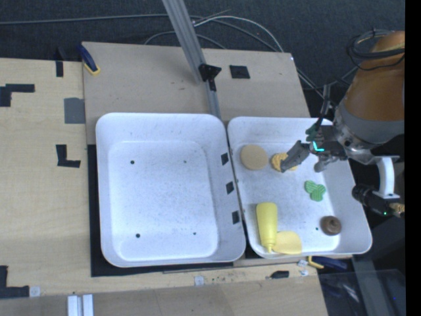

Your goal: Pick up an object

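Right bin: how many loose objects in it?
5, maybe more under the tool. Tan disc upper left, small yellow piece at the tool tip, green piece centre right, brown piece lower right, yellow bottle bottom.

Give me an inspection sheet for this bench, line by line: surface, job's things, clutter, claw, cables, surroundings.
Surface: two white bins side by side, left bin, right bin.
Job's things: all in the right bin: tan disc, small yellow piece, green piece, yellow bottle, brown piece.
Clutter: nothing seen.
Claw: claw low over the right bin, beside the small yellow piece.
Cables: white cables behind the bench.
Surroundings: metal post, black tape marks.
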Robot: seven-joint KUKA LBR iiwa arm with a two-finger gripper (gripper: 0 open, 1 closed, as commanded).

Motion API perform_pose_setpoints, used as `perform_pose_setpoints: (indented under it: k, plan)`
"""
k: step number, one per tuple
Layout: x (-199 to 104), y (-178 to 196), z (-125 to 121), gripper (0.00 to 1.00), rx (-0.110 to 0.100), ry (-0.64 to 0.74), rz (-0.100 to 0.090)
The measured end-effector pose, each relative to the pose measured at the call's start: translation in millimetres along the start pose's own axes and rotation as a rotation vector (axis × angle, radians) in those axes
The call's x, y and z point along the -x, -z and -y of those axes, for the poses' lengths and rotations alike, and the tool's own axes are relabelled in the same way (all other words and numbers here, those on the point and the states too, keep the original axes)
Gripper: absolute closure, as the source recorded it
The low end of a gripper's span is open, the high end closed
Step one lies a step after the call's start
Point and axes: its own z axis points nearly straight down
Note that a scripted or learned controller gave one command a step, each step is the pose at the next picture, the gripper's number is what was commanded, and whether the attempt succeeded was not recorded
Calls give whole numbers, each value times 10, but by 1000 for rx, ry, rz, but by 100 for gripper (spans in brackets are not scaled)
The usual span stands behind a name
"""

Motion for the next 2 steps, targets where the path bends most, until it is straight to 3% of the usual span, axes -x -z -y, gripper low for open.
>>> perform_pose_setpoints:
  k: [1, 2]
  plan:
    - [0, -1, 0, 0, 0, 0, 0]
    - [-103, -511, -12, 0, -4, 1, 0]
